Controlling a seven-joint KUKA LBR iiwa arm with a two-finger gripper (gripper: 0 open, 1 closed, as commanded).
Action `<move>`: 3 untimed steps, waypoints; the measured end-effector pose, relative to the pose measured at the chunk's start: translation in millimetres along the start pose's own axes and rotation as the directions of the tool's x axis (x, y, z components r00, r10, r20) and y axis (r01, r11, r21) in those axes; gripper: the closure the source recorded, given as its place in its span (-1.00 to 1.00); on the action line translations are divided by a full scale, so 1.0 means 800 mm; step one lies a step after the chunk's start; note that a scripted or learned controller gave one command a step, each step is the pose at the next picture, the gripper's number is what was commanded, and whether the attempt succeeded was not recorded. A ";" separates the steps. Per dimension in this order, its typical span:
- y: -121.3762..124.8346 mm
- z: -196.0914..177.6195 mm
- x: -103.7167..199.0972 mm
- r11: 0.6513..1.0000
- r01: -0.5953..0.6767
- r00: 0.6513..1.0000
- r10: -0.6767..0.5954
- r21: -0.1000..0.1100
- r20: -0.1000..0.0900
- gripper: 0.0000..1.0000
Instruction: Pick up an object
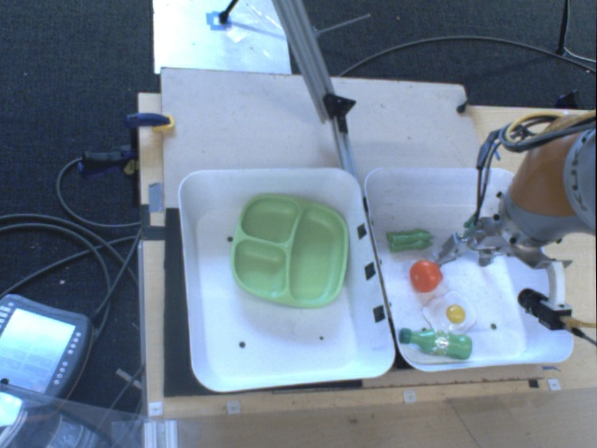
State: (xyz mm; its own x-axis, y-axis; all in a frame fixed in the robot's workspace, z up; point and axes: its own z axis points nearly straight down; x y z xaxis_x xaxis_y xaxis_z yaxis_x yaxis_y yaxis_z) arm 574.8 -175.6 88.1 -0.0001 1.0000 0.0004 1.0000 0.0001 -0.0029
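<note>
Overhead, a counter carries two shallow white bins side by side. Starting at the left, the left bin holds a pale green divided plate with three compartments, lying flat near the bin's middle. Moving right, past the wall where the bins meet, the right bin holds four small things. A dark green pepper-like piece lies toward the upper left. Just below it sits a red-orange tomato-like ball. Lower down is a toy fried egg, white with a yellow yolk, and just below that a green bottle lies on its side near the front wall. Further right, the gripper hangs over the bin, its fingers spread apart with nothing between them, near the pepper-like piece and the ball but apart from both. Farthest right, the arm enters, grey with an orange band.
</note>
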 end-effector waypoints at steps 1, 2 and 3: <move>0.002 -0.017 0.000 1.000 -0.001 1.000 0.001 -0.006 0.001 1.00; -0.001 -0.097 -0.001 1.000 0.004 1.000 -0.004 -0.011 0.002 1.00; 0.013 -0.159 -0.004 1.000 0.006 1.000 -0.006 -0.011 0.003 1.00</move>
State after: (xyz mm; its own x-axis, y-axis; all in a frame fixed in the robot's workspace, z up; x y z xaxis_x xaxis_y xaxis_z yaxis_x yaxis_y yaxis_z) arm 585.3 -178.7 215.0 -0.0061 1.0000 -0.0023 1.0000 0.0061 0.0078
